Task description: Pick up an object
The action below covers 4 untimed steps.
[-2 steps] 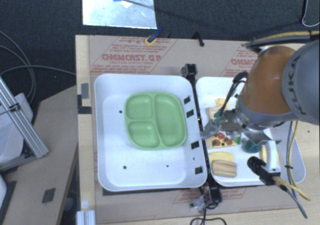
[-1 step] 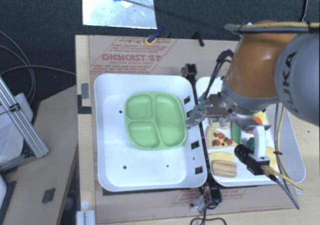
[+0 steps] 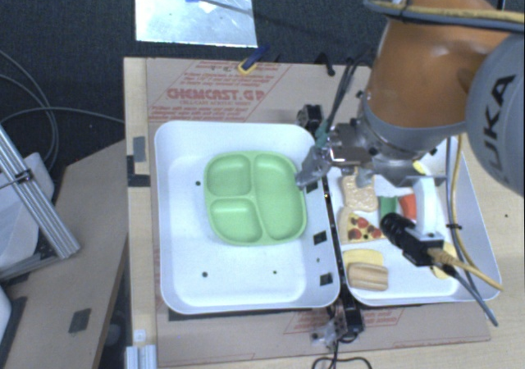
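My claw (image 3: 312, 169) hangs over the divide between the bins, beside the green tray (image 3: 253, 198); I cannot tell how it is set. Nothing looks lifted, so the pick seems undone. The toy food (image 3: 361, 226) lies in the right bin (image 3: 480, 265), partly behind the arm (image 3: 431, 72).

Two bins side by side on the surface (image 3: 98, 195). Left bin (image 3: 184, 277): a divided plate (image 3: 254, 198) in its middle, toward the right wall. Right bin (image 3: 476, 265): toy foods in a column along its left side — cracker piece (image 3: 358, 193) farthest back, pizza slice (image 3: 361, 228) in front of it, bread roll (image 3: 367, 271) nearest the front edge. Arm (image 3: 435, 56) hangs over the right bin's rear; pincer (image 3: 316, 164) at the divide between bins, just beside the plate's right rim.
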{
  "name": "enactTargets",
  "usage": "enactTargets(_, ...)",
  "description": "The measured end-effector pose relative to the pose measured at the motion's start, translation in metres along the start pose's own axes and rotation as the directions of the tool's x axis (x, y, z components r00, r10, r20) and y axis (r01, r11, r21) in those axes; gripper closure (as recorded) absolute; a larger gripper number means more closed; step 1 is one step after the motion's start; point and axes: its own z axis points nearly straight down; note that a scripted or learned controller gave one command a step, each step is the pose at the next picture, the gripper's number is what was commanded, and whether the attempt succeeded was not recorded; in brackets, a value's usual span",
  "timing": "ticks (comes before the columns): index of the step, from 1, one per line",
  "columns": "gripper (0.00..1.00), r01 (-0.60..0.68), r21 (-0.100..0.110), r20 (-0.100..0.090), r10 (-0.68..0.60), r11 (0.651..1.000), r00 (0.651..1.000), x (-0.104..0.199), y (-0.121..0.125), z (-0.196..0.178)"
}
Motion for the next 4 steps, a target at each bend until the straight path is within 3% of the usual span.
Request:
enactTargets(1, 0.0, 0.002, -0.003, -0.003, -0.002, 1.0, 1.0, 0.089, 0.059, -0.072)
enactTargets(2, 1.0, 0.002, 0.004, 0.003, -0.002, 1.0, 1.0, 0.084, 0.058, -0.079)
enactTargets(3, 1.0, -0.002, 0.012, 0.003, 0.002, 1.0, 1.0, 0.135, 0.073, -0.033)
enactTargets(4, 1.0, -0.011, 0.011, 0.005, 0.011, 1.0, 1.0, 0.123, 0.135, 0.007)
